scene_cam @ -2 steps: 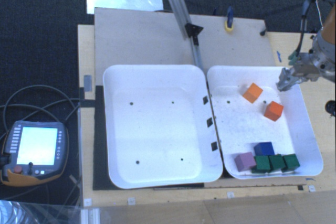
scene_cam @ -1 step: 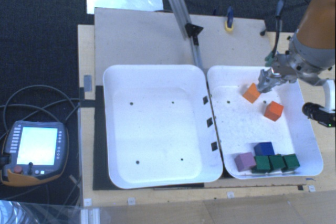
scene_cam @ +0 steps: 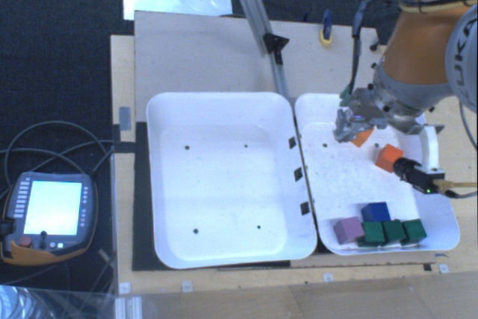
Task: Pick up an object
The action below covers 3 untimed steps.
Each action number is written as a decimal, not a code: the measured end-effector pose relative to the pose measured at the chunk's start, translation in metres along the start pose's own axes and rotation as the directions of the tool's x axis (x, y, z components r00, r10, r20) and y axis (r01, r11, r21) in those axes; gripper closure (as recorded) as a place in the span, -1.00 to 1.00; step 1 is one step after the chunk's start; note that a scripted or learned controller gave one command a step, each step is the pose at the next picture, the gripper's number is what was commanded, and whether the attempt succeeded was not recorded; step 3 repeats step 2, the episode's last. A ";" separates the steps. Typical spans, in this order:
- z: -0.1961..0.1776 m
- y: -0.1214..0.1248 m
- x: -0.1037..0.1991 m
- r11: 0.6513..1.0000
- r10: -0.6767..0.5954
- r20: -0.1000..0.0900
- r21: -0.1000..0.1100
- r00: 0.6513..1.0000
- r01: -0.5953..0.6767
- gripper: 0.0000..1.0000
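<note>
My gripper [scene_cam: 348,128] hangs over the upper left part of the right bin [scene_cam: 328,183], under the grey and orange wrist. A small orange piece [scene_cam: 362,137] shows right beside the gripper's tip, partly hidden by it; whether it is held is unclear. An orange block [scene_cam: 388,158] lies a little to the right of it on the bin floor. Along the bin's front edge sit a pink block [scene_cam: 348,229], a blue block [scene_cam: 376,211] and three green blocks [scene_cam: 392,232] close together.
The left bin [scene_cam: 168,160] adjoins the right one, with black clips along the shared rim [scene_cam: 298,174]. A slanted metal pole [scene_cam: 258,11] crosses the back of the bench. A teach pendant [scene_cam: 48,214] lies off the bench at left.
</note>
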State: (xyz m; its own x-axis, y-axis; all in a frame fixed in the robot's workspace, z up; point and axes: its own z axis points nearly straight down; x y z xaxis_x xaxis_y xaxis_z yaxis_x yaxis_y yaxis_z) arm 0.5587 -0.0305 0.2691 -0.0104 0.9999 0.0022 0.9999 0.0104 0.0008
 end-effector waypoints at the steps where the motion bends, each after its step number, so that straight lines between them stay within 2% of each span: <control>1: 0.007 -0.004 0.042 1.000 0.001 0.000 -0.001 1.000 -0.001 1.00; 2: 0.013 -0.013 0.102 1.000 -0.001 -0.001 0.000 1.000 0.001 1.00; 3: 0.013 -0.013 0.102 1.000 -0.001 -0.001 0.000 1.000 0.001 1.00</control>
